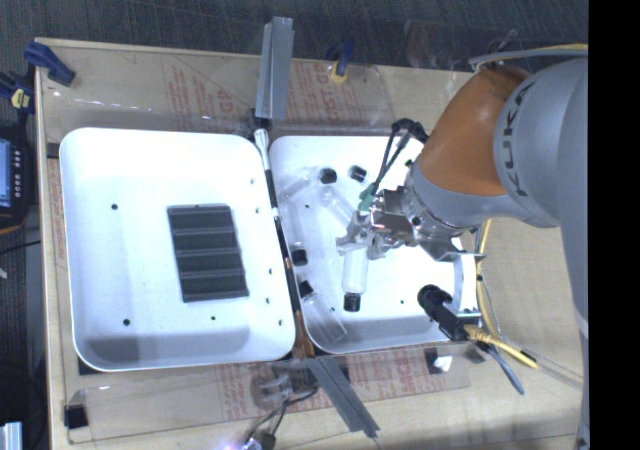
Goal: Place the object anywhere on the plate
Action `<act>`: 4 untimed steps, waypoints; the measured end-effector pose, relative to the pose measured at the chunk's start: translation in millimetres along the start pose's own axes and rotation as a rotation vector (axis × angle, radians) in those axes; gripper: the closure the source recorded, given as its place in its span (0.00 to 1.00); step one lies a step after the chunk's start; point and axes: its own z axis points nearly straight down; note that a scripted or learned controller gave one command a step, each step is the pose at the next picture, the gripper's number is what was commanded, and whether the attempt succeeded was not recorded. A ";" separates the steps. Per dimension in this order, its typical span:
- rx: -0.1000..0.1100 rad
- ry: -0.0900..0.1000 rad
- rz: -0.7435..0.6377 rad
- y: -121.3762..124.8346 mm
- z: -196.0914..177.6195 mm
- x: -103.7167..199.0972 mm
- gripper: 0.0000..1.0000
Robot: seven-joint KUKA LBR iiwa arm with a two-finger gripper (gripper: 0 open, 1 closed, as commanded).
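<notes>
Arm: you see the grey arm (pixel 520 148) with its orange band nearest the lens, reaching in from the right over the right bin (pixel 400 333) and covering that bin's right wall.

Gripper: the gripper (pixel 372 233) hangs over the middle of the right bin; you cannot tell whether its fingers are spread or closed, as the wrist and cables crowd them.

Object: a pale, clear, bottle-like object (pixel 353 278) with a dark end lies on the right bin's floor, directly below the gripper in the view. Its upper end runs up to the gripper; whether the two touch is hard to make out against the white floor.

Plate: the dark ribbed plate (pixel 207 252) sits near the middle of the left bin (pixel 100 338), well apart from the object and across the divider between bins.

Small parts: several small dark pieces (pixel 327 176) lie in the right bin's upper area and along its left wall; they are too small to identify.

Cut off: a dark device (pixel 14 173) at the left edge is only partly in view.
</notes>
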 end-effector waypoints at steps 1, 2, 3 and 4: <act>-0.004 -0.004 -0.113 49.4 9.8 100.8 1.00; -0.001 -0.006 -0.144 -33.0 40.8 138.4 1.00; -0.005 -0.006 -0.053 -54.6 40.9 240.2 1.00; -0.004 -0.006 0.204 -15.8 78.7 240.8 1.00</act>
